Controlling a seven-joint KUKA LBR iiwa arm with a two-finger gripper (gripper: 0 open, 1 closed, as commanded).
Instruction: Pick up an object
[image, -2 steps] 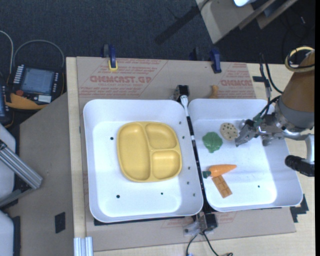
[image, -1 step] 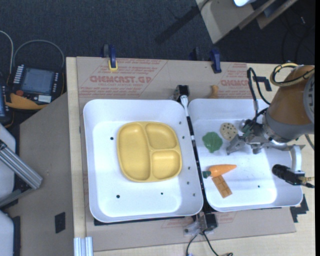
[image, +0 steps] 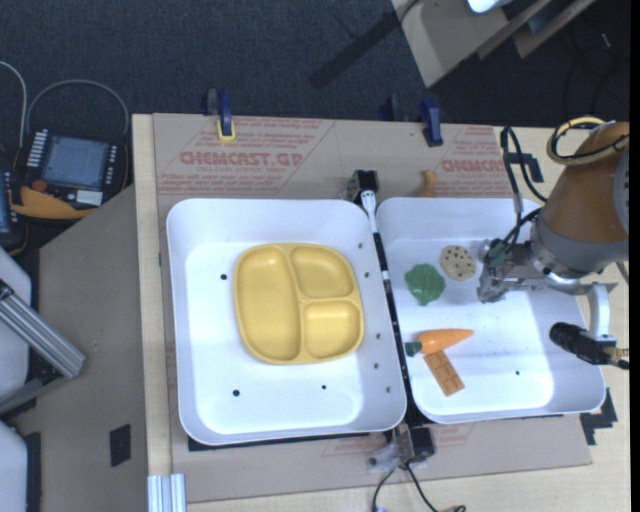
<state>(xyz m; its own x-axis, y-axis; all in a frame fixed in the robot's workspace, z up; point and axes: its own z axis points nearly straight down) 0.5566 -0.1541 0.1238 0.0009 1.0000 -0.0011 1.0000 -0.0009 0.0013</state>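
In the right bin (image: 520, 390) lie a green broccoli piece (image: 425, 284), a round speckled cookie (image: 459, 262), an orange carrot (image: 441, 341) and a brown waffle-like bar (image: 446, 374). My gripper (image: 490, 285) hangs low over the bin's middle, just right of the cookie and the broccoli. Nothing shows between its fingers. The carrot and the bar lie nearer the front, left of the gripper.
The left bin (image: 200, 330) holds a yellow divided plate (image: 298, 301). The arm's orange band (image: 590, 195) and grey wrist stand over the right bin's right side. A pendant with a screen (image: 75, 165) sits off the bench at far left.
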